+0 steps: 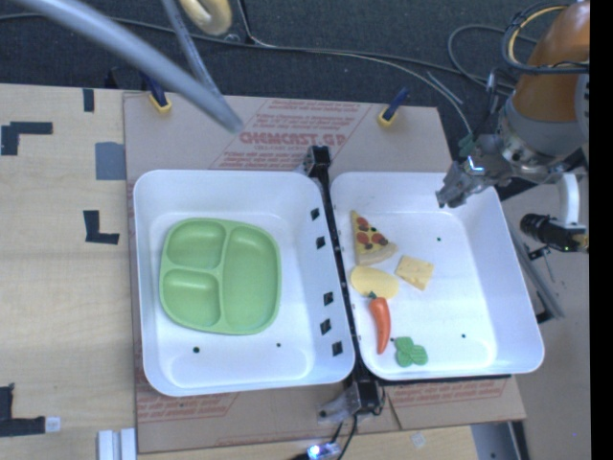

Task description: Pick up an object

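My end effector (458,192) hangs over the right bin's (498,286) corner, can't tell its opening, cheese (415,272) nearest.

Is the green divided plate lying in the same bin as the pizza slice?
No, the green plate lies in the left bin, the pizza slice in the right bin.

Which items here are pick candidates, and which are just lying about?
Pick candidates, right bin: pizza slice, cheese wedge, yellow piece, chili pepper, green piece. The gripper sits over that bin's far corner.

Lying about: green divided plate in left bin, cardboard sheet, cables.
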Motion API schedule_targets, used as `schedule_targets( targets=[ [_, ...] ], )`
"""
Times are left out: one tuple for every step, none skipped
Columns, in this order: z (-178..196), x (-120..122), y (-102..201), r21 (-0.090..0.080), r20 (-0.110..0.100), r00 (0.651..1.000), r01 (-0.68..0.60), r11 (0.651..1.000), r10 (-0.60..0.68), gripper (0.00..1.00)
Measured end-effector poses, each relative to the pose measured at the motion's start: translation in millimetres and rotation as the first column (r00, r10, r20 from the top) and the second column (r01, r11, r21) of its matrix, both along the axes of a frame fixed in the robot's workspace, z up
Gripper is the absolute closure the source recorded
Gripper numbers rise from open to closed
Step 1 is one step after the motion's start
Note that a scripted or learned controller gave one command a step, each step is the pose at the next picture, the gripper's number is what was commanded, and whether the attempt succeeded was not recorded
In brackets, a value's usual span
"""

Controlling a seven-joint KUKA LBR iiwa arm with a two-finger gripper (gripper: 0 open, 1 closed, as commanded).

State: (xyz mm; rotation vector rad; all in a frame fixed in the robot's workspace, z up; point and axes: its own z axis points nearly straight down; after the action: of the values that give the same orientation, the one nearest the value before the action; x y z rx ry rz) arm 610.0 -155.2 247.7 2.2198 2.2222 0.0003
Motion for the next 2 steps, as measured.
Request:
schedule_targets(
  targets=[
    [-5.3, 7.1, 42.6, 0.001, -0.001, 1.000, -0.004, 1.000, 0.004, 1.00],
    [-19.4, 15.8, 98.1, 0.001, -0.002, 1.000, -0.005, 1.000, 0.005, 1.00]
  ],
)
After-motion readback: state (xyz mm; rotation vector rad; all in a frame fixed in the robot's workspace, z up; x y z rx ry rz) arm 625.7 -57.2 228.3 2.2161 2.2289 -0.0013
